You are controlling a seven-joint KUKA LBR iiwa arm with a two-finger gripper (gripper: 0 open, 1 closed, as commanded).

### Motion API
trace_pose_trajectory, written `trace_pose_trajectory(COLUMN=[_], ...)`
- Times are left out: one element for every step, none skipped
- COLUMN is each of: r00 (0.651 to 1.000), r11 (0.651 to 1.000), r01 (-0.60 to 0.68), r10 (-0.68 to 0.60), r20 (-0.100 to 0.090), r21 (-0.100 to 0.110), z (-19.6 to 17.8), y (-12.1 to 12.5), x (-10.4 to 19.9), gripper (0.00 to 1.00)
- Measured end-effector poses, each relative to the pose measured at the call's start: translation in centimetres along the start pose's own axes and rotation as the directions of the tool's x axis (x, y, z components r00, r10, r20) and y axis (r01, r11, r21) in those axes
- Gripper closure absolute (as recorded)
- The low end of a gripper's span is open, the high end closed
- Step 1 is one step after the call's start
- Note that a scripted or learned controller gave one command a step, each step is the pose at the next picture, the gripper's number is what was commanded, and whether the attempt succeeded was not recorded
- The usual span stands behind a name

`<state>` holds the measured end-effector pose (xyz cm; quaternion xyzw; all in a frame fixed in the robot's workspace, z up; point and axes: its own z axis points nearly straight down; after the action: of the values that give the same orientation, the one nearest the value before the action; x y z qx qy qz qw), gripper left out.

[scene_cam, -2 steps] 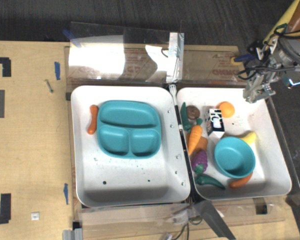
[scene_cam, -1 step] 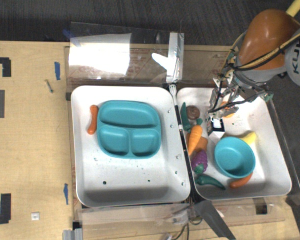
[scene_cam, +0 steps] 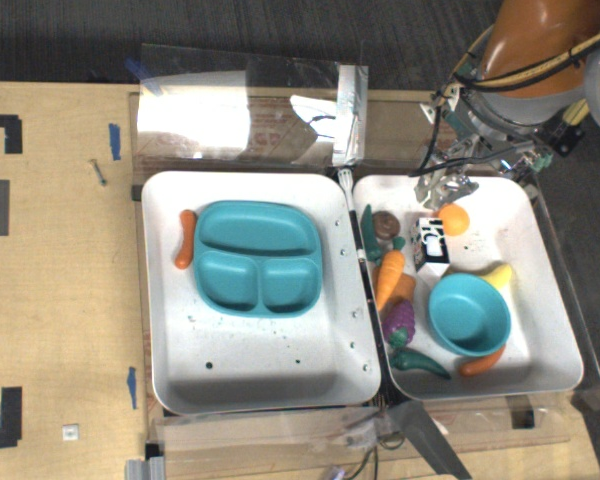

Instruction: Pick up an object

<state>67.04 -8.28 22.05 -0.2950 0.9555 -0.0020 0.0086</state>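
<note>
Here, in the right bin (scene_cam: 550,268), toward the near right: a teal bowl (scene_cam: 468,313), upright, mouth to the camera. Up the view from the bowl and a little left, over the bin's far rim: the gripper (scene_cam: 445,183), a cluster of bright metal below the grey wrist and the orange band of the arm (scene_cam: 540,18). Released or clenched, cannot tell; too small and cluttered to read. Just below the gripper, between it and the bowl: an orange ball (scene_cam: 453,218), lying on the white floor, close under the metal, whether touched or not unclear. Left of the ball, up-left of the bowl: a small black-and-white box (scene_cam: 432,240). At the bowl's upper right edge, touching or nearly so: a yellow piece (scene_cam: 498,276). Left of the bowl: a carrot (scene_cam: 390,276), slanted, and under it a purple eggplant (scene_cam: 400,318), just beside the bowl's left side. Farther up-left from the bowl, by the bin's left wall: a brown round piece (scene_cam: 386,226). Below-left of the bowl: a dark green piece (scene_cam: 420,363), lying flat. Tucked against the bowl's near edge: an orange piece (scene_cam: 480,361), partly hidden by the bowl. Well left of the bowl, in the left bin (scene_cam: 170,358): a teal divided tray (scene_cam: 257,258), and along that tray's far-left side an orange sausage shape (scene_cam: 186,238), lengthwise beside it
</note>
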Motion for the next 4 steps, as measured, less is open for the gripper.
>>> trace_pose_trajectory(r00=[0.986,0.952,0.945,0.913], r11=[0.986,0.952,0.945,0.912], r01=[0.165,0.307,0.326,0.409], r10=[-0.165,-0.307,-0.326,-0.409], r20=[-0.003,-0.005,-0.003,-0.007], r21=[0.0,-0.005,0.004,-0.023], z=[-6.4,8.7,-3.8,9.8], y=[-3.9,-5.3,-9.9,-9.4], x=[2.7,3.9,6.8,7.3], gripper=[1.0,1.0,1.0,1.0])
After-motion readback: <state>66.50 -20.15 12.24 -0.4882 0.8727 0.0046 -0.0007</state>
